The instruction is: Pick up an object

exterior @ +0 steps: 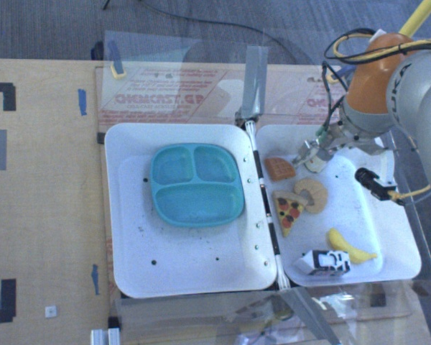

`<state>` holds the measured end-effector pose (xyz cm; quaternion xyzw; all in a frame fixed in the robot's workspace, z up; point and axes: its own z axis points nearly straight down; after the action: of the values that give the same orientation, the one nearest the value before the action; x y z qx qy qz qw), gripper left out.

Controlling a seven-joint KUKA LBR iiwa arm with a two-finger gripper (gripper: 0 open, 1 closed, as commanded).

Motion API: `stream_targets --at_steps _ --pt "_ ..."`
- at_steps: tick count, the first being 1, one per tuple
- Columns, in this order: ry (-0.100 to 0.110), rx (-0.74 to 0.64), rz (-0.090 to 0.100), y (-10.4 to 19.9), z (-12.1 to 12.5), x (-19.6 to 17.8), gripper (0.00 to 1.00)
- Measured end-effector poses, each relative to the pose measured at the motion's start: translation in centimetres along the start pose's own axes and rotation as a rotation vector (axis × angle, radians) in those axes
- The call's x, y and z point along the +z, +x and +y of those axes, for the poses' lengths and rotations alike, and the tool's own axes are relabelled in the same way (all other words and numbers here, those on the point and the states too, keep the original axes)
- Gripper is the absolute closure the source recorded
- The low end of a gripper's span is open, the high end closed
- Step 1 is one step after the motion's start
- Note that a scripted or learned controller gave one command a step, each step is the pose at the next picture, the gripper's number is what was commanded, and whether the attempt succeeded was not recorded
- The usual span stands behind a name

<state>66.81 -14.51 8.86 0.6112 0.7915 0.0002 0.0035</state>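
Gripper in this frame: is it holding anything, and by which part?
Nothing is held. The gripper hangs over the right bin, beside the brown toy, with nothing between its jaws.

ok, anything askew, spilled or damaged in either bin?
Nothing stands out. The teal divided plate lies flat in the left bin. In the right bin, the pizza slice, banana and black-and-white carton lie loose and apart, unspilled.

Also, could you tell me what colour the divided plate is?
The divided plate is teal-blue, seen in the camera view.

teal plate, yellow banana, white bins
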Motion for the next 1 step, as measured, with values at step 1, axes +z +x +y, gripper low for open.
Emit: stream_targets --at_steps 1 --pt "-0.008 -0.001 -0.003 -0.05 0.23 -1.25 1.00"
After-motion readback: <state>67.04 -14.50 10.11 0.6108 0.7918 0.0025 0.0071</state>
